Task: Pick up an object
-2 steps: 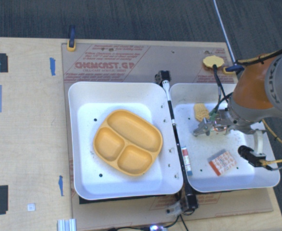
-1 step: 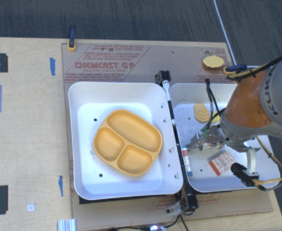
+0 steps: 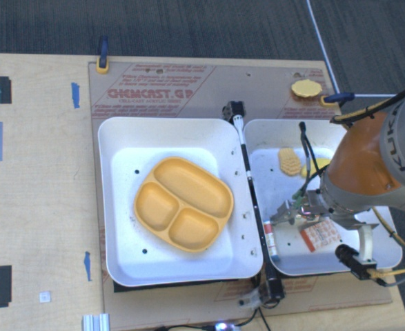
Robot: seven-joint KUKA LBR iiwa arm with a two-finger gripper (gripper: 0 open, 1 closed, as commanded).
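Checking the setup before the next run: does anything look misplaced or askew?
One thing: a round yellow waffle-like piece lies on the board behind the right bin, outside both bins. The yellow divided plate sits skewed in the left bin.

— Where does the camera sit?
— Fixed above the bench [image 3: 36, 185], looking down at a slant; the far edge lies toward the top.
— How near?
— Far enough to take in both bins, the left bin [image 3: 112, 185] and the right bin [image 3: 257, 133], side by side.
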